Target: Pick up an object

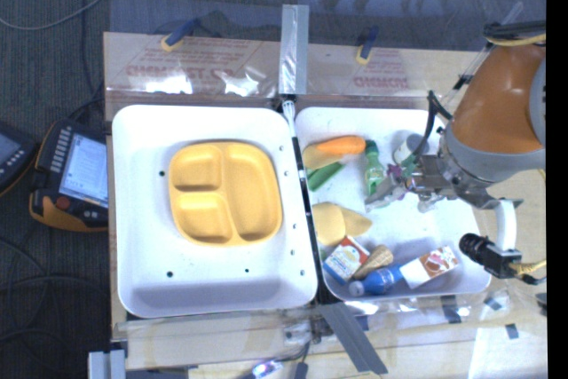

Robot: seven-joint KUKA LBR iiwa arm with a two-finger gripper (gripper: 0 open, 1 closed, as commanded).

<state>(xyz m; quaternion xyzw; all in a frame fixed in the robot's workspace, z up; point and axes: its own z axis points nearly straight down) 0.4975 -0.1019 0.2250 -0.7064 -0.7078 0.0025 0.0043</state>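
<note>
Two white bins share the desk [497, 342], and the hand [390, 184] hangs in the right bin [346, 122] near a green bottle [374, 167], presumably to grasp it.

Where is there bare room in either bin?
Left white bin: bare floor rings the yellow compartment tray. Right white bin: a bare patch between the green bottle and red-white carton; its left side is crowded.
</note>
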